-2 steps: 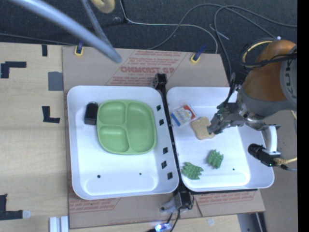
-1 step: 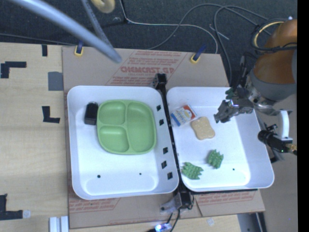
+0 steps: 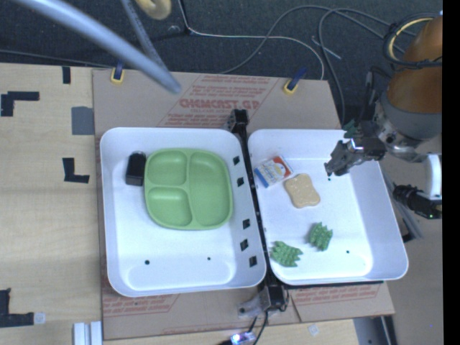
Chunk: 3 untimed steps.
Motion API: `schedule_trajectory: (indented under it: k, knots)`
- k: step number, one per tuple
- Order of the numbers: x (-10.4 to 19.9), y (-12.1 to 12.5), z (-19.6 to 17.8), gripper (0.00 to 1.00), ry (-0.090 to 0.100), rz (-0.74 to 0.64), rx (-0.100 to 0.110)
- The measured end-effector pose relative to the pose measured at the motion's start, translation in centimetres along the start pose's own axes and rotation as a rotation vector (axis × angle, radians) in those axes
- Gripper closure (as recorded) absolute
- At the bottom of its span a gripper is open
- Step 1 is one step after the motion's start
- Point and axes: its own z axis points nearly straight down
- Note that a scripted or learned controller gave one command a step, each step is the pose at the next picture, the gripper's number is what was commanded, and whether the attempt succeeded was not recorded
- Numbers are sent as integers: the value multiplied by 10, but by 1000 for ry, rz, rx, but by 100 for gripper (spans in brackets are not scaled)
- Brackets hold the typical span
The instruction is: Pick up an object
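In the right bin [image 3: 374,214] lie a tan bread-shaped piece [image 3: 302,190], a small white, red and blue packet [image 3: 272,171], and two green leafy toys [image 3: 320,236] [image 3: 285,253]. My gripper [image 3: 336,165] hangs over the bin's upper right part, to the right of the bread piece and apart from it. Nothing shows between its dark fingers.
The left bin [image 3: 122,257] holds a green divided plate [image 3: 190,189] and a small black block [image 3: 135,169] at the plate's left. Black clips run along the seam between the bins [image 3: 248,192]. Cables lie on the dark surface behind the bench.
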Motion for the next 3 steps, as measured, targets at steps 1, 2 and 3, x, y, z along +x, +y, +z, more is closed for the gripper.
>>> schedule_trajectory:
  k: [1, 2, 3]
  knots:
    - [56, 5, 10, 100, 1, -4, 3]
    - [114, 1, 18, 100, 1, -5, 4]
    - [165, -4, 48, 100, 0, -4, 6]
